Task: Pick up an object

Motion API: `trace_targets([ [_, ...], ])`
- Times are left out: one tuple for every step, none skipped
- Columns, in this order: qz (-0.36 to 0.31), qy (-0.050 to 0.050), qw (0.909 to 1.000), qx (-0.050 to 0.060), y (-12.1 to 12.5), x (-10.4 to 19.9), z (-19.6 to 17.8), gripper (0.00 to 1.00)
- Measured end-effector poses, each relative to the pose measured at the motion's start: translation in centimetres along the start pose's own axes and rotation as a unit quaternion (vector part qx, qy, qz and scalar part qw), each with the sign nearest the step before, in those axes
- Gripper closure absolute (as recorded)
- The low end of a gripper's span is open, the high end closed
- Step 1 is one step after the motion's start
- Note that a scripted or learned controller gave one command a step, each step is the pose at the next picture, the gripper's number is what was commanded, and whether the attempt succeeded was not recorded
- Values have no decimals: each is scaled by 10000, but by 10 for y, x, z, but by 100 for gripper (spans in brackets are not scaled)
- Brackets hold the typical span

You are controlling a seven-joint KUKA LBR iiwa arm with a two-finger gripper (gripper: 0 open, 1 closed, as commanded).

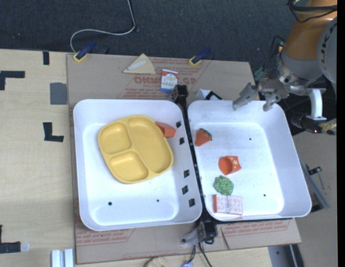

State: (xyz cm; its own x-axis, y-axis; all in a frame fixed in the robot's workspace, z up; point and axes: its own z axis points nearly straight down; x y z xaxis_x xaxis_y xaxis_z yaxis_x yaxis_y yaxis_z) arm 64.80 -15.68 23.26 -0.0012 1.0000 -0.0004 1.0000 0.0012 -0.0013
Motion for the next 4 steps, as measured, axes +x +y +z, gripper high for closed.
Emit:
trace_targets([
  [-4, 10, 10000, 22, -53, 54, 82, 0],
  [1, 2, 10000, -15, -88, 42, 146, 0],
  [2, -17, 10000, -33, -87, 40, 137, 100],
  [3, -15, 10000, -31, -87, 40, 137, 0],
])
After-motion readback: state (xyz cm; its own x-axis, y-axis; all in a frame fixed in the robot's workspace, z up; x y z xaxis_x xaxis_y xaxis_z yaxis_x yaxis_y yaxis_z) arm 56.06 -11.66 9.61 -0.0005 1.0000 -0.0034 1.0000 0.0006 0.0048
